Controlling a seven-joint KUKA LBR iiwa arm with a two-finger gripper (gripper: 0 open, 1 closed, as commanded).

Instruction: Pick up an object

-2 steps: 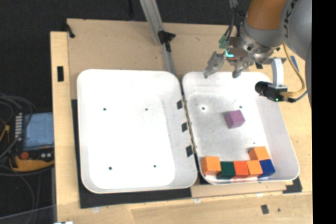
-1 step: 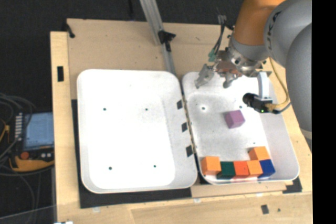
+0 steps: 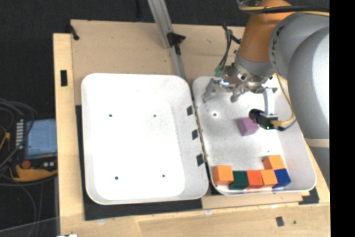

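In the right bin (image 3: 230, 147) a purple block (image 3: 248, 126) lies near the middle. Along the bin's front edge sits a row of blocks: orange (image 3: 223, 174), green (image 3: 239, 178), red-orange (image 3: 254, 177), orange (image 3: 269, 176) and blue (image 3: 282, 176), with another orange block (image 3: 273, 162) behind them. My gripper (image 3: 222, 91) hangs over the far left part of the right bin, up and left of the purple block and apart from it. Its fingers are spread open and nothing sits between them.
The left bin (image 3: 138, 136) lies beside the right one. A metal pole (image 3: 161, 14) slants up from between the bins at the back. A black cable plug (image 3: 259, 117) hangs from the arm just right of the purple block.
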